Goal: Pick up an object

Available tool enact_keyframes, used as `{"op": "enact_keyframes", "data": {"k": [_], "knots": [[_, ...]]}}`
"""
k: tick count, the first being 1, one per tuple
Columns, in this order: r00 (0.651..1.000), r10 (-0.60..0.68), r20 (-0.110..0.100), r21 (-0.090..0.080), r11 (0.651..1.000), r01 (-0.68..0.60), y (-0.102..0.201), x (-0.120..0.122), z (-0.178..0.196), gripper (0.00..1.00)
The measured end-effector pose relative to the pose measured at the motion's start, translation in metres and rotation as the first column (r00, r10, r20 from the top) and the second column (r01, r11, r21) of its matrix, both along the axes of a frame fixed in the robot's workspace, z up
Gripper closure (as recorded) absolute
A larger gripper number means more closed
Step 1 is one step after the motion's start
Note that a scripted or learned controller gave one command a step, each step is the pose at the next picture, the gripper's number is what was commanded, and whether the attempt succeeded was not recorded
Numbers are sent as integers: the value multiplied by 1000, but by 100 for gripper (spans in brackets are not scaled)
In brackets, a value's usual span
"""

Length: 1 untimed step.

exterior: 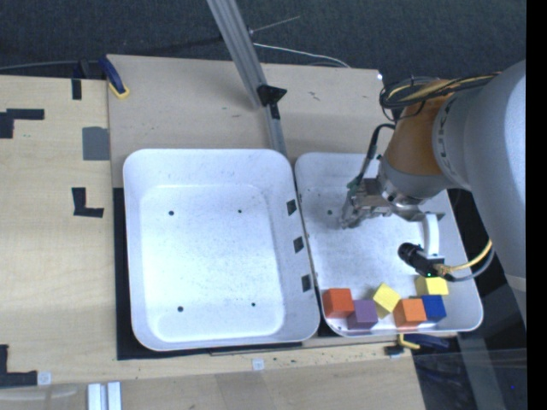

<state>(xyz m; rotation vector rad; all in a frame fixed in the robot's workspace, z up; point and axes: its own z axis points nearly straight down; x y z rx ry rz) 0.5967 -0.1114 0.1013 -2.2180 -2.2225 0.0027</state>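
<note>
Hanging low over bare floor in the right bin, the pincer sits well apart from every block; whether it is spread or closed I cannot tell, and nothing shows in it. The blocks huddle along the bin's 6 o'clock wall: an orange block, purple block, yellow block, and another cluster toward 5 o'clock. Closing here would likely catch nothing. Among crowded blocks against the wall, a descent risks jamming or nudging neighbours.
</note>
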Motion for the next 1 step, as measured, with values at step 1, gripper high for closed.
{"op": "enact_keyframes", "data": {"k": [1], "knots": [[1000,2,4,1,1000,-2,20,41,-9,100]]}}
